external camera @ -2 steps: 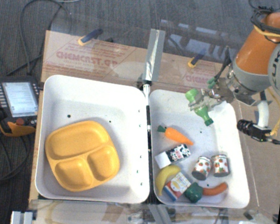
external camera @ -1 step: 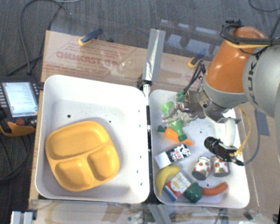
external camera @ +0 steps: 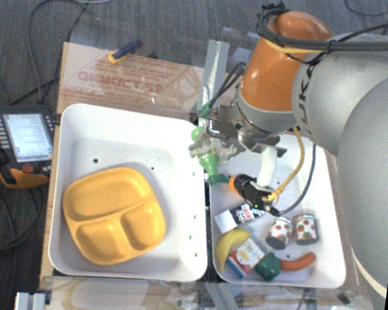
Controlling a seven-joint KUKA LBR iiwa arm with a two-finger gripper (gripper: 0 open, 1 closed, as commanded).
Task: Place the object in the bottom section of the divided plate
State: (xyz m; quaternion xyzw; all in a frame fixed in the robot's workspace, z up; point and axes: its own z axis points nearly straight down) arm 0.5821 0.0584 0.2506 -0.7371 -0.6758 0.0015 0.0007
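A yellow divided plate [external camera: 114, 215] lies in the left white bin [external camera: 83, 128]; it has one large section toward the back and two smaller ones toward the front. My gripper [external camera: 208, 154] hangs over the wall between the two bins, up and to the right of the plate. A small green object [external camera: 210, 164] sits at its fingertips and looks pinched between them. The orange wrist band [external camera: 282, 63] and the grey arm hide the back of the right bin.
The right bin [external camera: 329, 266] holds a banana [external camera: 229, 243], a small carton [external camera: 245, 257], a dark green item [external camera: 269, 267], an orange piece [external camera: 298, 261], two strawberry-print cans [external camera: 280, 232] and other small items. A teach pendant [external camera: 17, 137] lies to the left, cardboard [external camera: 132, 85] behind.
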